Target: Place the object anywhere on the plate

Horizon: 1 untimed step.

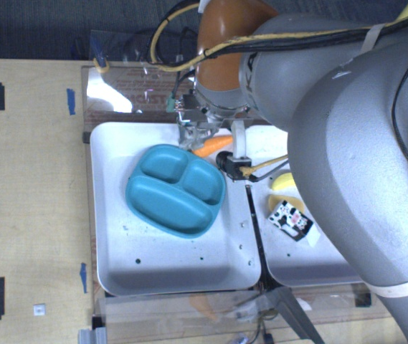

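A blue plate (175, 190) with three sections lies tilted in the left bin (117, 264), toward that bin's far side. An orange carrot-shaped object (213, 145) sits just past the plate's far right edge, close to the far rim of the left bin, near the wall between the two bins; whether it touches the plate cannot be told. The claw (188, 133) hangs directly over the carrot's left end, at the far edge of the left bin, and its metal fingers are too hidden and blurred to tell whether they are spread or closed, or whether the carrot is between them. The grey arm (354, 113) with its orange band (225, 41) reaches in from the right and covers much of the right bin (311, 271). In that right bin lie a yellow object (282, 183) and a black-and-white patterned item (291, 219), both near the dividing wall.
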Available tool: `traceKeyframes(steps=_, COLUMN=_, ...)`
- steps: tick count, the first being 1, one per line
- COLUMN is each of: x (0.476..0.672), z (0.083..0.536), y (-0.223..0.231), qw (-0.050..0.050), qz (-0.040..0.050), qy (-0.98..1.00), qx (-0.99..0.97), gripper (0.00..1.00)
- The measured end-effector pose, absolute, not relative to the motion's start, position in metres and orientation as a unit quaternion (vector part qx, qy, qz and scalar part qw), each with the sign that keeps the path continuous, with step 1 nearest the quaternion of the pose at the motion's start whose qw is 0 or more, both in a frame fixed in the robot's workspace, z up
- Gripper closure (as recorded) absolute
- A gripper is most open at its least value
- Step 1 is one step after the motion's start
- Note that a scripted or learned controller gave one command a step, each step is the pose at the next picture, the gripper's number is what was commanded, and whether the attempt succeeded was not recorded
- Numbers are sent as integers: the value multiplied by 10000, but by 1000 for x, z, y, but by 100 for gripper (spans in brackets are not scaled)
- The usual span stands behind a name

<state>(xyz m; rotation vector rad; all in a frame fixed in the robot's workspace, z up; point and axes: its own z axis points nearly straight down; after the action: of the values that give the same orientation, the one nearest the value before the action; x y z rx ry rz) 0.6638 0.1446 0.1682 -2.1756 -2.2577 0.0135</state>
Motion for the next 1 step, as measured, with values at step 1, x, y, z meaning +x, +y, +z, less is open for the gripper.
traceKeyframes(steps=1, x=666, z=174, y=145, qw=2, qz=3, qy=-7202, qx=-6938, gripper=0)
